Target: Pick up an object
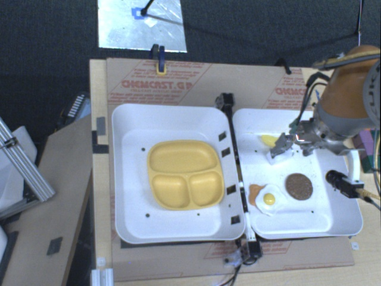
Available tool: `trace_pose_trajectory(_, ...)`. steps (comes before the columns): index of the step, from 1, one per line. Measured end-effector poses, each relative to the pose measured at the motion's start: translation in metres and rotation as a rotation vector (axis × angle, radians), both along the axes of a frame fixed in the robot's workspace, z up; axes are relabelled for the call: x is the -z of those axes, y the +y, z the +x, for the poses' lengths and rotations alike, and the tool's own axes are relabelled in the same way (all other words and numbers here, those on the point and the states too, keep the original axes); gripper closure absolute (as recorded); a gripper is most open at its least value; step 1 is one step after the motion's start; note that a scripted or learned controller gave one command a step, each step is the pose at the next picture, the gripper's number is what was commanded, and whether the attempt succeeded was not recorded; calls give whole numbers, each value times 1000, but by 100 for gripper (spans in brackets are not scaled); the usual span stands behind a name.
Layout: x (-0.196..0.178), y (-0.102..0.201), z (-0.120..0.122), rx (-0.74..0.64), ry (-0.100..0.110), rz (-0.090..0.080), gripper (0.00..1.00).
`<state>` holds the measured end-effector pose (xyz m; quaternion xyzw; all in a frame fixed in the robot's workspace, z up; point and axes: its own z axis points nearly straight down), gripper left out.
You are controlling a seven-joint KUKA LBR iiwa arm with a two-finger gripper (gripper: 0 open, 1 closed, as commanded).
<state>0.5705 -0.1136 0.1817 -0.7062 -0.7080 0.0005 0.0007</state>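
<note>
Two shallow white bins are seen side by side on the bench: the left bin [128, 159] and the right bin [339, 219]. A yellow three-compartment tray [183, 173] is laid at the middle of the left bin, its single long compartment toward the far edge. Three small items are contained in the right bin. A fried egg [268, 200] is placed near the near-left corner, touching an orange piece [256, 192] on its left. A round brown patty [299, 186], with no long axis, is set just right of the egg, toward the bin's middle. A yellow piece [269, 140] is lodged near the far-left part, its long axis running left to right. The gripper [281, 149] is positioned just beside that yellow piece; nothing is seen held, and its spread cannot be judged.
</note>
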Motion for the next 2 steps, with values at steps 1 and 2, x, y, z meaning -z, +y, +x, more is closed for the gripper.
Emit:
trace_pose_trajectory(1, 61, -2, 4, 1, 0, 0, 0)
trace_pose_trajectory(2, 98, -2, 5, 1, -2, 0, 0)
